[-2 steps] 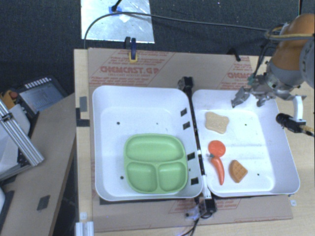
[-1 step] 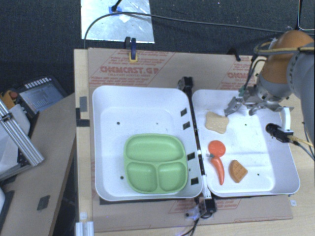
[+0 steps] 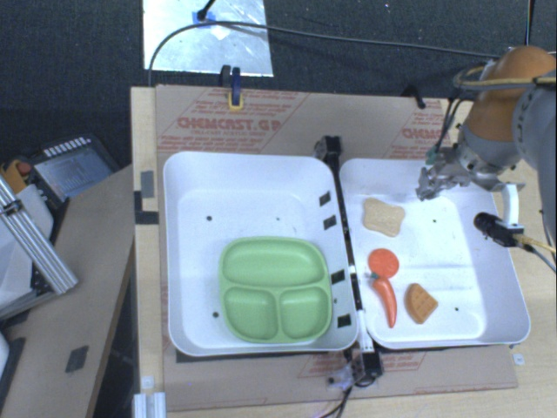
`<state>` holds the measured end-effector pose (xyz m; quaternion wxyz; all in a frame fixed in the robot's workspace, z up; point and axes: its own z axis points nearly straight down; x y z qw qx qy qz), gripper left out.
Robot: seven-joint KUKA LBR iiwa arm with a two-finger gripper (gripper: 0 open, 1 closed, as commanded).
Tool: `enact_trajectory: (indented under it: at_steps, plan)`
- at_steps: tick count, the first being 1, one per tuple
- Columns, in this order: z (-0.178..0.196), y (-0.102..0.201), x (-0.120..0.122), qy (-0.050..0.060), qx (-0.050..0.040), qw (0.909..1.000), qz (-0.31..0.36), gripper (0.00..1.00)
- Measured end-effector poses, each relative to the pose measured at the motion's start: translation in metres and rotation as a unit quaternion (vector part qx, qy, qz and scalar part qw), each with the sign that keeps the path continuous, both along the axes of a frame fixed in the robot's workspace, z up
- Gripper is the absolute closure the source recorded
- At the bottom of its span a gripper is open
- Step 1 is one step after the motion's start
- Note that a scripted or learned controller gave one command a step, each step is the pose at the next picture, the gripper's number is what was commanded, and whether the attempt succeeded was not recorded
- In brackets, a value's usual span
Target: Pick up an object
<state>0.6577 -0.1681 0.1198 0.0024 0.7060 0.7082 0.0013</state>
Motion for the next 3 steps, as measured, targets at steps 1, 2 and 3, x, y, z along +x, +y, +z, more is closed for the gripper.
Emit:
enact_trajectory:
  at_steps: [1, 2, 3]
  plan:
    - [0.046, -0.005, 0.002, -0.001, -0.0001, 1.0000, -0.001, 1.00]
    - [0.112, -0.005, 0.006, -0.002, -0.0005, 1.0000, 0.001, 1.00]
    - [0.116, -0.005, 0.007, 0.001, 0.0003, 1.0000, 0.001, 1.00]
